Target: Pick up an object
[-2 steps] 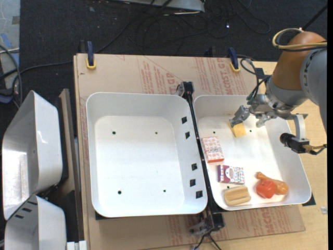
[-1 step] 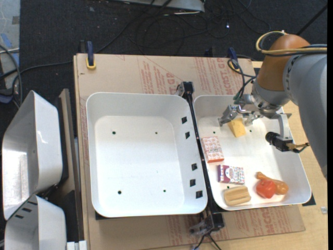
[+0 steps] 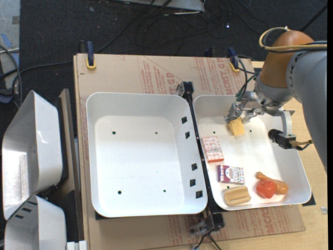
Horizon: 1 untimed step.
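My gripper (image 3: 240, 114) hangs over the back of the right bin (image 3: 299, 178), reaching in from the right. A small yellow block (image 3: 237, 127) sits directly at its tip, touching or nearly touching it. Whether the block is gripped or only lying under the tip, I cannot tell. Further forward in the same bin lie a pink and white card box (image 3: 212, 149), a purple box (image 3: 231, 174), a tan bun-shaped piece (image 3: 237, 195) and a red and orange toy (image 3: 268, 186).
The left bin (image 3: 93, 139) stands beside the right one, with a black divider strip (image 3: 195, 150) between them. A black fitting on a cable (image 3: 279, 137) hangs off the arm over the right bin's right side. Two white tubs (image 3: 31, 150) stand at the far left.
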Motion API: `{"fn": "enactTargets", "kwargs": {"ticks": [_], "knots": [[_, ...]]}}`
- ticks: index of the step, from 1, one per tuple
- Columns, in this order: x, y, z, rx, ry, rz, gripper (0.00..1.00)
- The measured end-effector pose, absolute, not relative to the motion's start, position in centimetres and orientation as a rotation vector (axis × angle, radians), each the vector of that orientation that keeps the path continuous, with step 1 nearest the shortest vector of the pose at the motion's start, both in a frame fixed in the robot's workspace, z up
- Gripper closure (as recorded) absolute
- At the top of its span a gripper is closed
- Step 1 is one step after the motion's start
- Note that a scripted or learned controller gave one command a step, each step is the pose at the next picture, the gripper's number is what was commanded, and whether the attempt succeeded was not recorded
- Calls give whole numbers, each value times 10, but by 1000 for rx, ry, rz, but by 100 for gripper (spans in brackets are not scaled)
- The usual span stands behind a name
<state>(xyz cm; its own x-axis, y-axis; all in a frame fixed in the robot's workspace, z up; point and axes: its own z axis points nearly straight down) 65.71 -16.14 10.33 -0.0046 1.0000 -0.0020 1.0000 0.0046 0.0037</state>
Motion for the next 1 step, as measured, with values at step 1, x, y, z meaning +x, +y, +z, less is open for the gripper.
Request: {"fn": "enactTargets", "kwargs": {"ticks": [1], "knots": [[645, -63, 198, 2210, 2229, 7, 100]]}}
